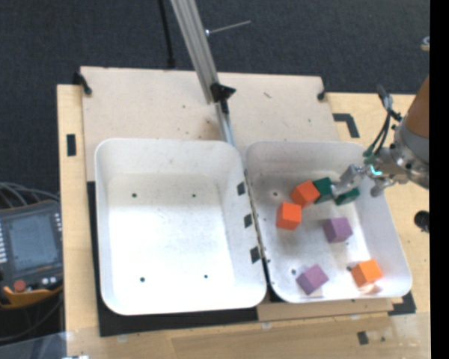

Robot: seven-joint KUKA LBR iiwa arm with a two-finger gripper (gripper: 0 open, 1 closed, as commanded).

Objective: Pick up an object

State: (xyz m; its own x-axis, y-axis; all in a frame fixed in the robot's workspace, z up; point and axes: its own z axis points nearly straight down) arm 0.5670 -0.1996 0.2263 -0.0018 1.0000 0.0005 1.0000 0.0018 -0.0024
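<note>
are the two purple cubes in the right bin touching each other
Apart. The camera view shows bare white bin floor between the upper purple cube and the lower purple cube.

Two bins sit side by side on the bench [71, 200]. The right bin [389, 230] holds six blocks; the gripper [343, 188] reaches in from its right.

A teach pendant [24, 247] sits at lower left; an aluminium mast [197, 47] slants from top centre over the worktop [165, 107].
</note>
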